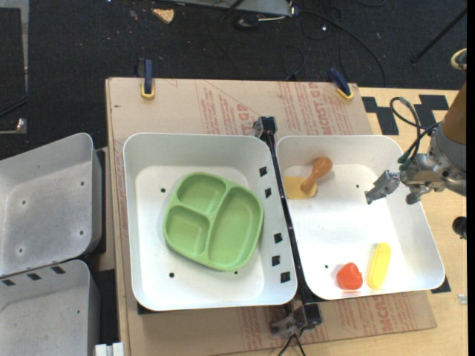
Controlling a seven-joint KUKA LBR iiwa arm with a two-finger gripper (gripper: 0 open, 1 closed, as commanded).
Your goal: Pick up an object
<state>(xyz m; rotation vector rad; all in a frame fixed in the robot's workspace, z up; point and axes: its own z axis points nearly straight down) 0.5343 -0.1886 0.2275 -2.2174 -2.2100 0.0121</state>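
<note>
- At the right edge of the camera view, the grey arm (453,143) reaches in over the right bin (415,221), its claw (384,186) hanging above the bin's upper right part.
- I cannot tell from this angle whether the claw is wide or narrow; nothing shows between its tips.
- In the right bin's upper left part lies a wooden spoon-like piece (312,176), its round handle end pointing up and to the right, its pale flat end down and to the left.
- Near that bin's lower right corner, a red-orange toy (349,276) sits just beside a yellow corn cob (378,264), the cob on the right and standing lengthwise, well apart from the claw.
- The left bin (148,169) holds a green divided plate (214,219) with three compartments, lying flat near the middle.
- Both bins rest side by side on a brown board (223,102) on the tabletop, with two clamps at its far edge.
</note>
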